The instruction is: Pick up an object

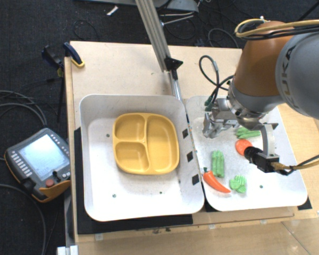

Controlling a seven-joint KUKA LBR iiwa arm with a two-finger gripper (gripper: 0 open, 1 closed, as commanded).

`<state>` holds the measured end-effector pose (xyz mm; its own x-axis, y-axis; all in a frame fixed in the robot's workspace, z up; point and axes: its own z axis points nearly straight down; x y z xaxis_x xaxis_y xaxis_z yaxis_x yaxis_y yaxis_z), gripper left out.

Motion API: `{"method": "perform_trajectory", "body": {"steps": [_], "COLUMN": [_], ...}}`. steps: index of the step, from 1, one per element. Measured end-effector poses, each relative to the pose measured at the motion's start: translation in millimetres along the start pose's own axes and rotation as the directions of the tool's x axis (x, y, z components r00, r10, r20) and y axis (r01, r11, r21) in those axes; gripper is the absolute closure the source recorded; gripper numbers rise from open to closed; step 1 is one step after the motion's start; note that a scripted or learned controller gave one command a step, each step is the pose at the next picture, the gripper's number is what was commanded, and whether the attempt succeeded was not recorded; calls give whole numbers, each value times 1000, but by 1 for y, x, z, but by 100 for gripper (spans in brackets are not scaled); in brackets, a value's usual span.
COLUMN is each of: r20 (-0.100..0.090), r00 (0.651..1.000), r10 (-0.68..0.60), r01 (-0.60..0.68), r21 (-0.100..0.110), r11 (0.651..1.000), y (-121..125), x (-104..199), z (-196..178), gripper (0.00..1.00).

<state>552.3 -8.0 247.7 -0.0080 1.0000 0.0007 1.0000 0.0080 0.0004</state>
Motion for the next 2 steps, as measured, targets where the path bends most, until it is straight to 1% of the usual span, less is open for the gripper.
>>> {"method": "perform_trajectory", "body": {"steps": [1, 2], "r20": [0, -1], "r00": [1000, 1000], "r10": [1, 0], "r01": [-1, 0], "r21": [0, -2], "r11": [1000, 1000], "y": [19, 33], "x": [43, 96], "z": [10, 1], "gripper": [100, 100]}}
